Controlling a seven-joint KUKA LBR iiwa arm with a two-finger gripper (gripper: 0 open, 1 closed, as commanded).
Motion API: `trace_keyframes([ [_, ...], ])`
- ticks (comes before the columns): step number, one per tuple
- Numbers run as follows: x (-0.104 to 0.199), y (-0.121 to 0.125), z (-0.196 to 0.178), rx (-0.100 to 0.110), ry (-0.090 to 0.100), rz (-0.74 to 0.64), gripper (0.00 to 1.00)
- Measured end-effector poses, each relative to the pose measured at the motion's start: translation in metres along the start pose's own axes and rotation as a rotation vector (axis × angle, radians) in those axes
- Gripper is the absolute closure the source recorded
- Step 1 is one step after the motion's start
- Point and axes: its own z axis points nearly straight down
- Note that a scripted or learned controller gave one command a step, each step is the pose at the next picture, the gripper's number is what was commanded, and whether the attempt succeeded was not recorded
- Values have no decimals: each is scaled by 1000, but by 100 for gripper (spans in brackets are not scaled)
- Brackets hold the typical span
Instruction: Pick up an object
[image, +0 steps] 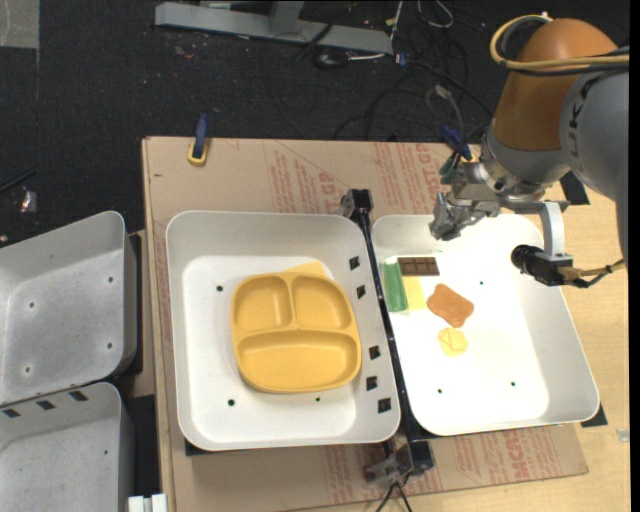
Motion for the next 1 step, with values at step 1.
trace_keyframes([
  [1,60,0,9,1,1,-1,100],
])
